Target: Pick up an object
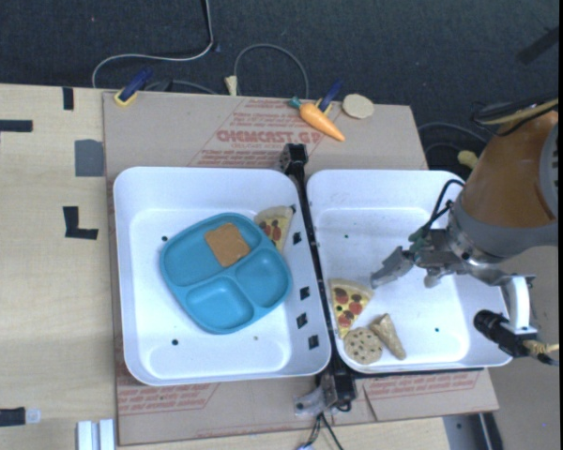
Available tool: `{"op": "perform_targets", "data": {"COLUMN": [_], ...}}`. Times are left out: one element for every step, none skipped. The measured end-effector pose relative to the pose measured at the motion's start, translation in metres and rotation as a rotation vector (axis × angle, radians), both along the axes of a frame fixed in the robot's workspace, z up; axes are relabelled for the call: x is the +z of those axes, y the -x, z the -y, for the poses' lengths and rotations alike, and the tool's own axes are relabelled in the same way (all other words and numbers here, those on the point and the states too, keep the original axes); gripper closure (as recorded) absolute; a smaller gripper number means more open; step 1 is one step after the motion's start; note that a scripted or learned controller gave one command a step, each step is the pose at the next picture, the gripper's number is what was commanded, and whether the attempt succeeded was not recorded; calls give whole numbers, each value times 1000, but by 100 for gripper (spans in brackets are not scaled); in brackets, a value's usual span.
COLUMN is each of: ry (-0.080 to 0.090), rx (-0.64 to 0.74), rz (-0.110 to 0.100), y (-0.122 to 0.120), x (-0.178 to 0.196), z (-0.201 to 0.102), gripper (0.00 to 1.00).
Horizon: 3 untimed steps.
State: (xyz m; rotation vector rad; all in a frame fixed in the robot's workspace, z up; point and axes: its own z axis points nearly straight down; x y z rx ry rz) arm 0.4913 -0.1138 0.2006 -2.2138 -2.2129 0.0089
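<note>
Three toys lay bunched in the near left corner of the right bin [450,187]: a pizza slice [349,301], a cookie [362,345] just nearer, and a tan wedge [389,337] touching the cookie's right side. The gripper [394,268] hung above the bin floor a little right of and beyond the pizza, clamped on nothing; whether its tips were apart or together I could not tell from where I stood. The pizza looked the likeliest pick, but it lay flat and thin, so a descent might well have skated over it or pinched only an edge. It also sat close against the bin's left wall, and I judged a finger could strike that wall or the black divider [303,242] between the bins. The crowding was another worry: closing near the cookie and wedge could shove them aside, or catch two at once and drop both. In the left bin [131,279] a blue tray [227,275] held a brown square [228,244], with another pizza slice [276,223] beside it, well apart from the arm.
</note>
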Motion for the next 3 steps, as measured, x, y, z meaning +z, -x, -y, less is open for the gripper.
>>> {"op": "perform_targets", "data": {"ry": [6,6,6], "rx": [4,4,4], "rz": [14,19,9], "y": [-44,-144,-178], "x": [-115,-115,-115], "z": [-21,-16,-15], "gripper": [0,0,0]}}
